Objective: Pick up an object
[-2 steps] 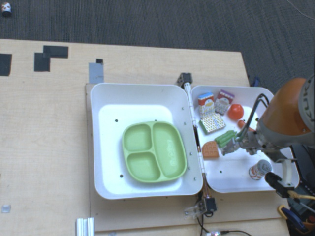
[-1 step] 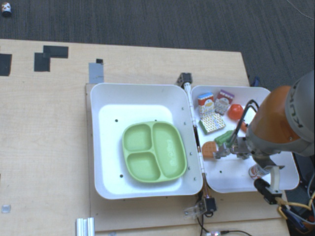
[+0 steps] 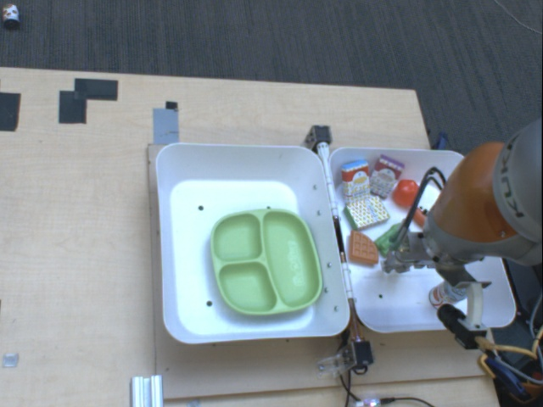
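Observation:
The right bin (image 3: 399,308) holds several small items: an orange waffle-like piece (image 3: 362,248), a patterned square packet (image 3: 366,212), a white and red carton (image 3: 355,174), a purple box (image 3: 388,170), a red ball (image 3: 405,192) and a green piece (image 3: 389,239). My gripper (image 3: 397,259) is low in this bin, just right of the orange piece and beside the green one. The arm's wrist covers its fingers. A red and white item (image 3: 445,295) lies under the arm near the bin's right side.
The left bin (image 3: 182,253) holds a green three-compartment plate (image 3: 265,262). The grey arm with its orange band (image 3: 475,202) covers the right bin's right half. Cables (image 3: 501,363) trail at the bottom right. The wooden bench (image 3: 76,253) stretches left.

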You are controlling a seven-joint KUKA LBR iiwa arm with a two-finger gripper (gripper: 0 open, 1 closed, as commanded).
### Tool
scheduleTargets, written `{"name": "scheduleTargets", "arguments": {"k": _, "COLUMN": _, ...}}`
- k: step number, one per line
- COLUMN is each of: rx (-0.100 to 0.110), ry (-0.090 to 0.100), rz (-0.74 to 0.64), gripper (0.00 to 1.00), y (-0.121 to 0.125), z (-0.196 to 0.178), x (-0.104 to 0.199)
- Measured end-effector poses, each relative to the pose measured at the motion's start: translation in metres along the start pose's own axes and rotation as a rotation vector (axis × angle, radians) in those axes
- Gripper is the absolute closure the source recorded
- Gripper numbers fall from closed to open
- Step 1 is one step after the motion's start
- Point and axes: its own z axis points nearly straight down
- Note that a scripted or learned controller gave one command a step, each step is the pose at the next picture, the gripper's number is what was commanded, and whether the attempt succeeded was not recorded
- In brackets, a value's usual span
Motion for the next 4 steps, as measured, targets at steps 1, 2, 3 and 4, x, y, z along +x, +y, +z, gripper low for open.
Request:
{"name": "scheduleTargets", "arguments": {"k": 1, "rx": 0.001, "ry": 0.0, "rz": 0.0, "gripper": 0.0, "y": 0.0, "z": 0.0, "x": 0.0}}
{"name": "scheduleTargets", "arguments": {"k": 2, "rx": -0.003, "ry": 0.001, "rz": -0.003, "gripper": 1.0, "y": 0.002, "z": -0.01, "x": 0.001}}
{"name": "scheduleTargets", "arguments": {"k": 3, "rx": -0.003, "ry": 0.001, "rz": -0.003, "gripper": 0.0, "y": 0.002, "z": -0.01, "x": 0.001}}
{"name": "scheduleTargets", "arguments": {"k": 4, "rx": -0.007, "ry": 0.001, "rz": -0.006, "gripper": 1.0, "y": 0.003, "z": -0.02, "x": 0.002}}
